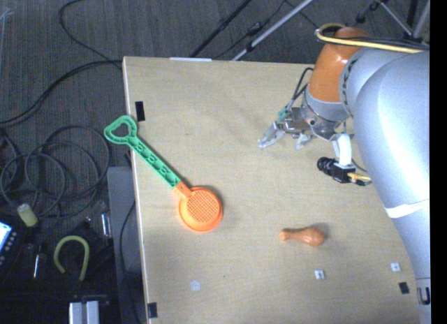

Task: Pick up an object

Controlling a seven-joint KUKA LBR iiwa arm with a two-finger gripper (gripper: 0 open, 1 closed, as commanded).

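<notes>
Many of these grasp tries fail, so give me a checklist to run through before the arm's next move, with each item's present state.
1. A target lies in view: the orange paddle-shaped strainer with a green plastic handle and the small orange pear-shaped plastic piece both lie on the tan board. Ok.
2. The metal two-finger gripper is over a target: it sits above bare board, apart from both. Not ok.
3. Gripper is free of any load: nothing shows between its fingers. Ok.
4. Targets lie apart, so neither blocks the other. Ok.
5. Strainer fully on the board: its green handle overhangs the left edge. Not ok.
6. Finger opening suits the target. Cannot tell.
</notes>
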